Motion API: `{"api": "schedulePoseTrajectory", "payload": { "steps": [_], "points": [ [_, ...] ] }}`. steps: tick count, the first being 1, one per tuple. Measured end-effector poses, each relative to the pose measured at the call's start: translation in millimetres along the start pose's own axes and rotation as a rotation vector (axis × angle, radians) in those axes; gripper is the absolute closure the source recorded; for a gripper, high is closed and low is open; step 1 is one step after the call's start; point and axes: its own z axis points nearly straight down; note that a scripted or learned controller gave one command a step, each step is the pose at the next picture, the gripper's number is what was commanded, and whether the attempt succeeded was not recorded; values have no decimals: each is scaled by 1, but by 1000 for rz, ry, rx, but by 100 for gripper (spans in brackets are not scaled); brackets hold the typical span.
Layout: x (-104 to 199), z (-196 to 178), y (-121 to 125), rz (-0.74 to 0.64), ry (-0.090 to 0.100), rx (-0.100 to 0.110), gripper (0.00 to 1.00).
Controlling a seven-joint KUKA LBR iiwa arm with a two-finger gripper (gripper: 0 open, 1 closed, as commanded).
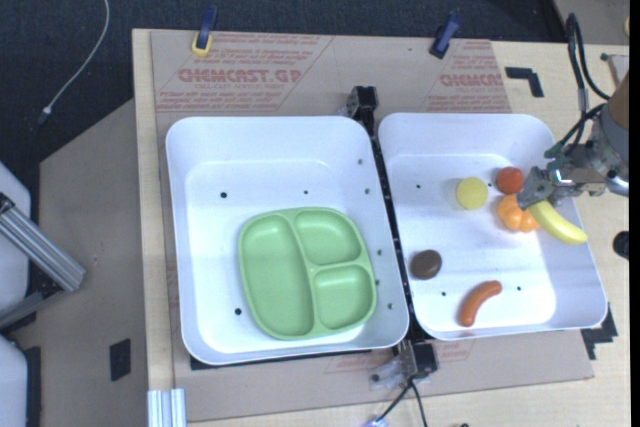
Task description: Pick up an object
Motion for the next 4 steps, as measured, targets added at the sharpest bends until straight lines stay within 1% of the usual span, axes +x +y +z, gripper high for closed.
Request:
{"api": "schedulePoseTrajectory", "payload": {
  "steps": [1,2,3,4],
  "points": [
    [57,-10,-4,-4,5,7,100],
    [100,-14,-10,0,4,8,100],
    [157,-20,-10,-5,5,5,100],
    [208,-23,-14,-5,5,5,100]
  ]
}}
